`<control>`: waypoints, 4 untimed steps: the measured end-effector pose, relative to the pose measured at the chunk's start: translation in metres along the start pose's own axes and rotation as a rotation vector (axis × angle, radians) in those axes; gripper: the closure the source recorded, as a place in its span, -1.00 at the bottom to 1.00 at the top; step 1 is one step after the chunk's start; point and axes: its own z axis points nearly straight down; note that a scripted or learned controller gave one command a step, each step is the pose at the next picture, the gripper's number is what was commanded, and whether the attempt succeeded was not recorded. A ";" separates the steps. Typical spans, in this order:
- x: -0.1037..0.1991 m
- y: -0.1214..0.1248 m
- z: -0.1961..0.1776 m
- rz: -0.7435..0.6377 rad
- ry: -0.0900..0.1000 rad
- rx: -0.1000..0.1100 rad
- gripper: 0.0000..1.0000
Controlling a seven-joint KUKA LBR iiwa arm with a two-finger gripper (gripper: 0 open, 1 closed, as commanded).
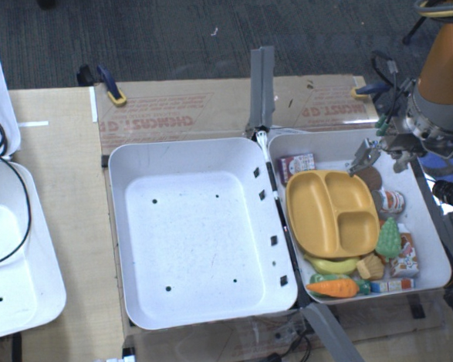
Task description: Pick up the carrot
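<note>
Right bin is packed, and the yellow divided plate hogs most of it. Gripper hovers at the far right corner, can't tell its state. Looks like the approach step; next it needs to travel toward the near edge. Carrot: small, orange, lying flat there.

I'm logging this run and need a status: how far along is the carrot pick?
Nothing looks done yet: the carrot lies at the near edge of the right bin, beside the banana and below the yellow divided plate. In hand: the tool is over the bin's far side, away from the carrot. Left: move to it, grasp and lift.
</note>
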 end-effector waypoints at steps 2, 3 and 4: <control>0.034 0.041 0.073 -0.262 -0.001 -0.003 -1.00; -0.016 -0.002 0.147 -0.480 -0.001 -0.005 -1.00; 0.007 0.083 0.154 -0.465 0.011 0.010 -1.00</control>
